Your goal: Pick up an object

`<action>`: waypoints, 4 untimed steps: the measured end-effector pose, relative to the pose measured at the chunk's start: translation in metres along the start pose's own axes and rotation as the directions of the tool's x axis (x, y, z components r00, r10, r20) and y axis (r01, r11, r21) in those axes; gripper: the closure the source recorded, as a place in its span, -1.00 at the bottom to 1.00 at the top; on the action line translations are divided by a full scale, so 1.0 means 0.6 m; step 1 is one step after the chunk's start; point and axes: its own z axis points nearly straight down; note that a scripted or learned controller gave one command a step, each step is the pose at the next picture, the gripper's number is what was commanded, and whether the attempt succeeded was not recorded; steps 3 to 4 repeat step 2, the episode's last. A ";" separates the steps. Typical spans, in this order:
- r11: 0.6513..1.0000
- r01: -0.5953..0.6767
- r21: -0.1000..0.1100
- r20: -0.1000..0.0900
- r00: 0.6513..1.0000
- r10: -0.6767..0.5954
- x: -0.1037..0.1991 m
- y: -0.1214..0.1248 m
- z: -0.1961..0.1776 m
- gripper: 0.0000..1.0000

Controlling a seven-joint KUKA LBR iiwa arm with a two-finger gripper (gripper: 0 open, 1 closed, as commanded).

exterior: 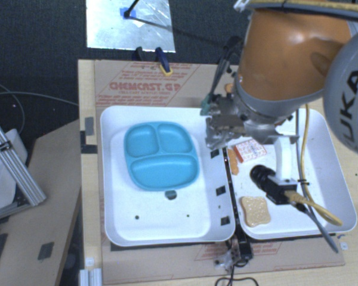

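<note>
Gripper [218, 134] low at the divider between bins; apart or together, can't tell. Blue plate [161, 155] in left bin [144, 220]. Toast slice [255, 211] near side of right bin [333, 180].

Gripper [219, 134] points down; grey wrist [259, 107] just above-right of it, orange band [286, 40] higher, arm [352, 82] off right.

Tan tabletop [86, 183] in front of me, and a brown cardboard sheet [146, 83] with red lettering lies flat on it, a blue clamp [163, 61] at the sheet's far edge. On the cardboard two white bins sit side by side, touching: left bin [161, 222], right bin [337, 198]. A small dark patch [88, 124] sits on the bare tabletop, just beside the left bin's far corner.
</note>
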 end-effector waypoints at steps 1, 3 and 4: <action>1.000 0.000 0.001 0.000 1.000 0.000 0.000 0.000 0.001 -1.00; 1.000 -0.002 -0.013 -0.005 1.000 0.002 0.077 0.060 -0.218 -1.00; 1.000 -0.002 -0.013 -0.005 1.000 0.002 0.077 0.060 -0.218 -1.00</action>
